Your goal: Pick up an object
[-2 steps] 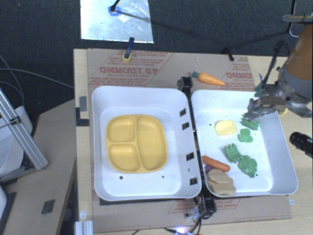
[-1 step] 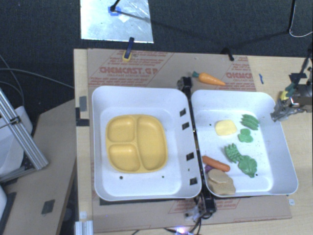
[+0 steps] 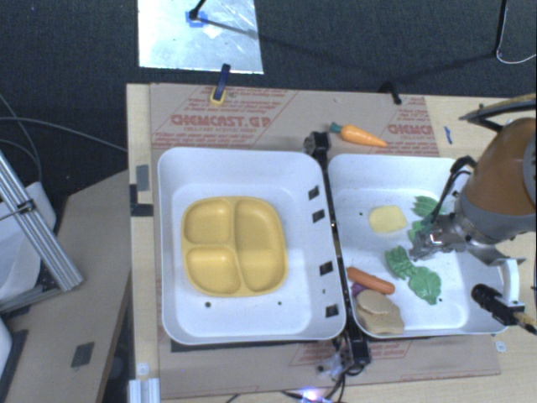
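In the right bin (image 3: pixel 453 170), the metal gripper (image 3: pixel 428 240), its state unclear, hovers over ruffled green leaves (image 3: pixel 401 262).

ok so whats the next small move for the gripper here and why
Probably a short descent onto the green leaf pieces in the right bin. The gripper sits just above and right of them, nothing shows between its fingers, and the yellow slice and carrot lie farther off.
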